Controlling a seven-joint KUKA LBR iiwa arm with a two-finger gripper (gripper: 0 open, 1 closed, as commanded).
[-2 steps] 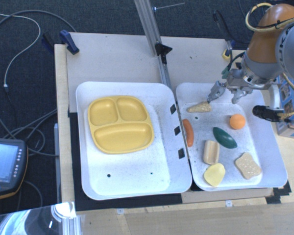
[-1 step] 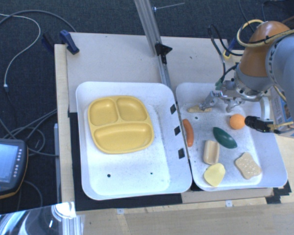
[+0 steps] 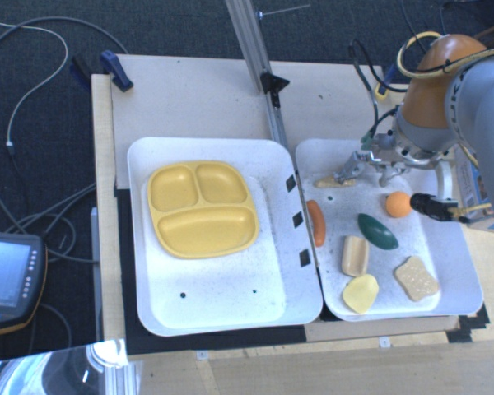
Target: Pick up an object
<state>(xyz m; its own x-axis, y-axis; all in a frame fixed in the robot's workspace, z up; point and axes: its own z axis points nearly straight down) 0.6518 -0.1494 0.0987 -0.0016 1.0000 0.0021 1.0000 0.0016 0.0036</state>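
Note:
My gripper (image 3: 370,169) hangs over the far part of the right bin (image 3: 453,253), fingers open with nothing between them. A thin tan stick (image 3: 333,184) lies just left of it on the bin floor. An orange ball (image 3: 398,204) sits to its near right, and a dark green oval piece (image 3: 377,231) lies in front of it. Farther forward lie a tan block (image 3: 354,255), a yellow rounded piece (image 3: 361,293) and a beige cracker-like piece (image 3: 417,278). An orange-red sausage (image 3: 316,222) rests by the bin's left wall.
The left bin (image 3: 230,303) holds a yellow divided plate (image 3: 203,206). A slanted metal post (image 3: 255,48) rises from between the bins at the back. A black cable part of the arm (image 3: 435,207) hangs beside the orange ball.

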